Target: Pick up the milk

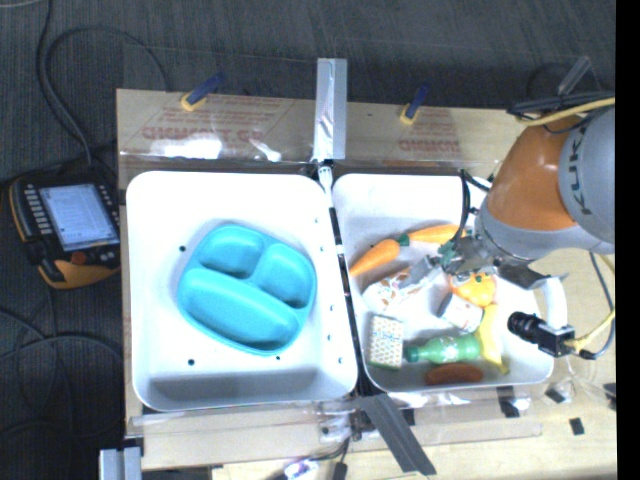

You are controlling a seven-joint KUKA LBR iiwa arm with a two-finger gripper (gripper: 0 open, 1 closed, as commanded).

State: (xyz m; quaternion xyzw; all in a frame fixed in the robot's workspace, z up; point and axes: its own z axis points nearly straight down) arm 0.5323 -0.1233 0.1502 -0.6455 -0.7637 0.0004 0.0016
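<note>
Reaching in from the right, the grey arm with its orange band sets its two-finger gripper [452,260] low over the right-hand shallow white bin [390,196]; whether it is wide or closed I cannot tell. A small white milk carton with orange print [400,284] lies tipped on its side near the bin's middle, just left of the gripper, below two orange plastic carrots [378,255]. Nearby lies a green plastic bottle [447,349]. A blue divided tray [247,286] sits in the left-hand white bin [160,208].
</note>
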